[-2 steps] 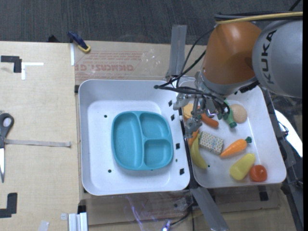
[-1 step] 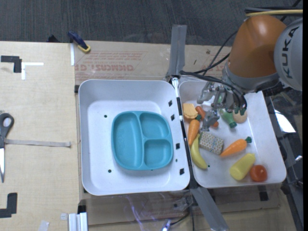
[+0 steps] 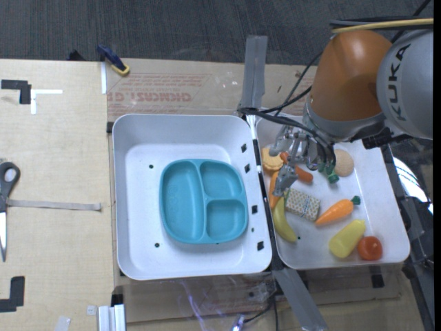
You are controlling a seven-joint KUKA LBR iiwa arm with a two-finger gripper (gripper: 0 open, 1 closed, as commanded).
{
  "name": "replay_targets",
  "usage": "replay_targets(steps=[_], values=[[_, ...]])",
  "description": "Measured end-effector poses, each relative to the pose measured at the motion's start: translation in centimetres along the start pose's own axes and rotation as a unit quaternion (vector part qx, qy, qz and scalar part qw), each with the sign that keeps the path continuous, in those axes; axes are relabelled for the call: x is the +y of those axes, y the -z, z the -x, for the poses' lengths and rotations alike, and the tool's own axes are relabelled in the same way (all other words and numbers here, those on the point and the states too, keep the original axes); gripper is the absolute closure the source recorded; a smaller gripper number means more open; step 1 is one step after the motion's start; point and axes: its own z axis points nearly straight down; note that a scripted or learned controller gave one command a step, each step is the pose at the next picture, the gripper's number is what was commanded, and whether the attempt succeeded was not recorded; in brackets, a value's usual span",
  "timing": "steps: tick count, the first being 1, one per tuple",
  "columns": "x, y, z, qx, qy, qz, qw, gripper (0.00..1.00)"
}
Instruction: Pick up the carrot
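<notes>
The carrot (image 3: 334, 212) is orange with a green tip pointing up and right. It lies flat in the right bin (image 3: 386, 205), towards the front. My gripper (image 3: 304, 158) hangs over the back left part of that bin, up and to the left of the carrot and apart from it. Small orange-red pieces (image 3: 302, 175) lie just under the gripper, and I cannot make out whether any of them is held.
Around the carrot lie a speckled block (image 3: 302, 203), a banana (image 3: 283, 223), a yellow lemon-like piece (image 3: 346, 238), a red tomato (image 3: 371, 247) and a beige egg shape (image 3: 342, 163). The left bin (image 3: 131, 185) holds a blue divided plate (image 3: 204, 201). Scissors (image 3: 5, 185) lie far left.
</notes>
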Motion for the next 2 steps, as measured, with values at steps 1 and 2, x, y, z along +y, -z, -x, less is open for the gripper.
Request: replay_targets(steps=[1, 2], values=[[-8.0, 0.0, -3.2, -0.001, -0.062, 0.0, 0.9981, 0.0], [-12.7, -8.5, -5.7, -0.002, -0.045, 0.0, 0.999, 0.0]])
